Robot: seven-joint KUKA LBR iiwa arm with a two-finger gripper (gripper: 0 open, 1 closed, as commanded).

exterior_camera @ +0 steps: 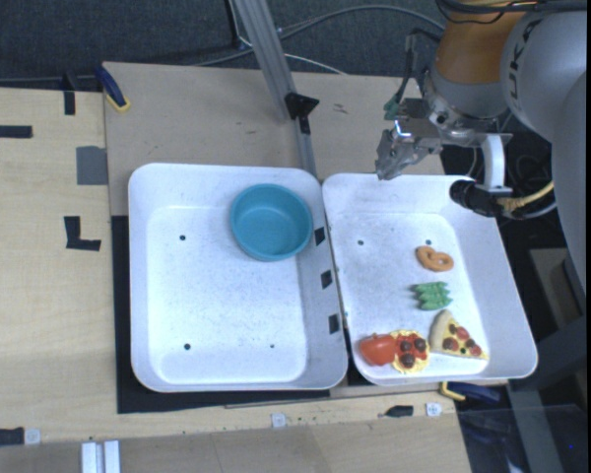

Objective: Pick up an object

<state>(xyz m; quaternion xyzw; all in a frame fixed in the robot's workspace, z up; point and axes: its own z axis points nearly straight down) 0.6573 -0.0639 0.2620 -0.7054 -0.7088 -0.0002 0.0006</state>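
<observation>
Saw the gripper poised over the far left corner of the right bin, tilted down and toward the left, with nothing seen in its grasp. Could not tell whether it was wide or narrow. Reached in from the right on the grey arm, with the orange band just above the wrist.

Found five small things in the right bin, all in its near right part and well apart from the gripper. Noted a brown pretzel farthest back of them. Noted a green piece just nearer than that, apart from the pretzel. Noted a pizza slice near the front right corner, close below the green piece. Saw a round yellow piece with dark red spots to the left of the slice, near it or just touching; could not tell which. Saw a red piece touching that round piece on its left side, close to the front rim.

Found a blue bowl upright in the left bin, at the far right part of it, near the rim shared with the right bin.

Noted a grey metal post slanting down across the bench to the gap between the bins at their far end.
</observation>
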